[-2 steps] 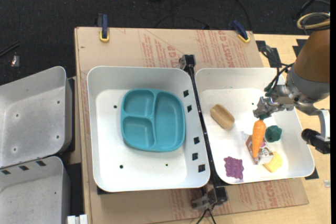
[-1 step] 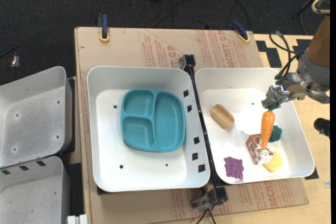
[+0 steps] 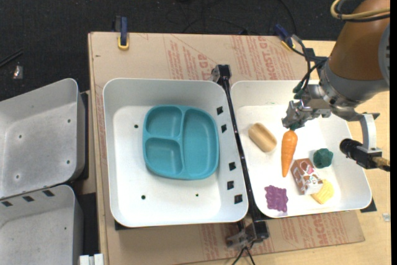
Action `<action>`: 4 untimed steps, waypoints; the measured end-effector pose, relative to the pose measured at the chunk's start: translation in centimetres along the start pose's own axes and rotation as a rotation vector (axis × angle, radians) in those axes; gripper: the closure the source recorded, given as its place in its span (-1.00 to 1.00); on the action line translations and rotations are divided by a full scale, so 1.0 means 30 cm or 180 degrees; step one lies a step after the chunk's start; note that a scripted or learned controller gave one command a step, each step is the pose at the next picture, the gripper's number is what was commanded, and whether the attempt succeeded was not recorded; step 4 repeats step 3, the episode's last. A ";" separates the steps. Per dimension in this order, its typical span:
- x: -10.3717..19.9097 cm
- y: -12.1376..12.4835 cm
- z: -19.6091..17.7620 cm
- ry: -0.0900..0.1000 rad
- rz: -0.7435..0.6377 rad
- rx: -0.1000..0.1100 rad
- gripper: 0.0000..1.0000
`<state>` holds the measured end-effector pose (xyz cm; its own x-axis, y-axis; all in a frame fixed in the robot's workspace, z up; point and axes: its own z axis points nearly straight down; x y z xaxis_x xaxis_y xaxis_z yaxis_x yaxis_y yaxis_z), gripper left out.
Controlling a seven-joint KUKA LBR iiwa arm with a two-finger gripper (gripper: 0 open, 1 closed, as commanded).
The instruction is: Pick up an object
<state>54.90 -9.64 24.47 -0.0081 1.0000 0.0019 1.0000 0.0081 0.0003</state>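
Note:
In the right bin [image 3: 353,198] lie a tan bread roll [image 3: 262,137], an orange carrot [image 3: 288,152], a green piece [image 3: 322,157], a small red and white carton [image 3: 306,175], a yellow piece [image 3: 323,193] and a purple grape bunch [image 3: 276,198]. My gripper [image 3: 293,123] hangs just above the carrot's top end, between the roll and the green piece. Nothing shows between its fingers.
The left bin [image 3: 118,152] holds a teal divided plate [image 3: 181,142]. A black divider [image 3: 232,133] separates the bins. The grey and orange arm [image 3: 363,46] reaches in over the right bin's far right side. White lids [image 3: 37,133] lie left of the bench.

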 end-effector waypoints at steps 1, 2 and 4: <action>0.182 0.027 0.046 -0.0001 0.0000 0.0005 1.00; 0.367 0.058 0.080 -0.0001 -0.0001 0.0004 1.00; 0.560 0.080 0.035 0.0001 -0.0004 -0.0004 1.00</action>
